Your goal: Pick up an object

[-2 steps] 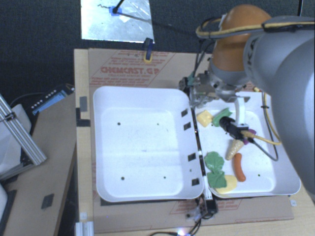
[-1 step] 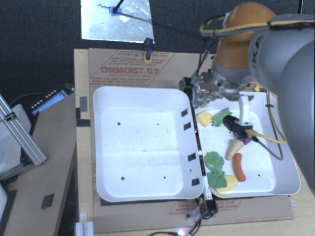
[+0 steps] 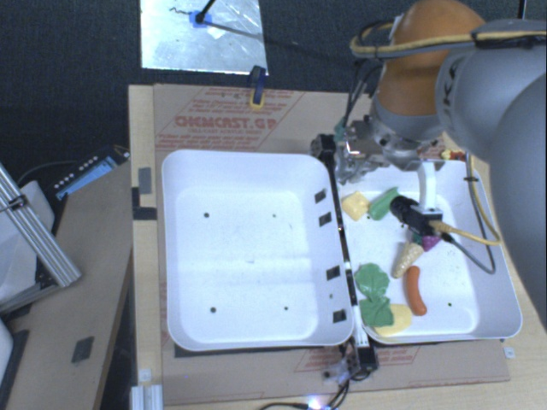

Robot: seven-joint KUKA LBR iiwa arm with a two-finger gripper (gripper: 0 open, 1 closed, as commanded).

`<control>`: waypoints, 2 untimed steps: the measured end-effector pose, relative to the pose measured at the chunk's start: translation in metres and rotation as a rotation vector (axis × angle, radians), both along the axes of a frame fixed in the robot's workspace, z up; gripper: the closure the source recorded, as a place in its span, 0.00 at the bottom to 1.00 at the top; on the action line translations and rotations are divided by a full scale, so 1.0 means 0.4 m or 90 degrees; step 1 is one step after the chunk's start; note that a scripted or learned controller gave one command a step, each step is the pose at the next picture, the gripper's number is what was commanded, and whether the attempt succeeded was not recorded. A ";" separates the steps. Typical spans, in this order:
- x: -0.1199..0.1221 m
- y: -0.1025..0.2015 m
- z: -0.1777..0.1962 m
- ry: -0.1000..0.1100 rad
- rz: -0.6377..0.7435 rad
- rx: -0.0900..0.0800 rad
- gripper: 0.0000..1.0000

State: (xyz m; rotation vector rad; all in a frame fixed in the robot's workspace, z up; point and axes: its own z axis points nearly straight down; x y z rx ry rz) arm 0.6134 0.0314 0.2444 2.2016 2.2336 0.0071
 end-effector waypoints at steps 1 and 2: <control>0.136 0.139 -0.159 0.007 -0.005 0.001 1.00; 0.136 0.368 -0.039 0.001 -0.001 0.005 1.00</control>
